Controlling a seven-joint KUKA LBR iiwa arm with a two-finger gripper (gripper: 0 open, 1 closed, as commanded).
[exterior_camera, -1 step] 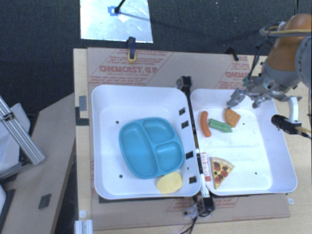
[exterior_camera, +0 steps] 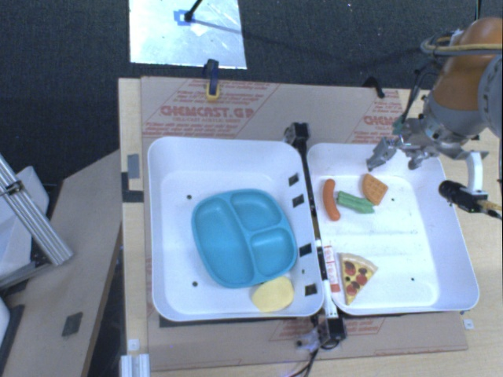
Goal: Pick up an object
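Gripper (exterior_camera: 399, 152) first: mine hung over the far edge of the right bin (exterior_camera: 452, 289), and its two fingers stood spread apart with nothing between them, touching none of the food below. Just beneath and slightly toward the camera lay an orange wedge (exterior_camera: 375, 188), ridged on top, beside a green bean pod (exterior_camera: 355, 203) and a red sausage (exterior_camera: 331, 199) lying lengthwise. Nearer the front of that bin sat a pizza slice (exterior_camera: 355, 275) with red dots. Across the divider, my left bin (exterior_camera: 169, 210) held a blue sectioned plate (exterior_camera: 244, 237) and a yellow round piece (exterior_camera: 273, 294) at its front edge.
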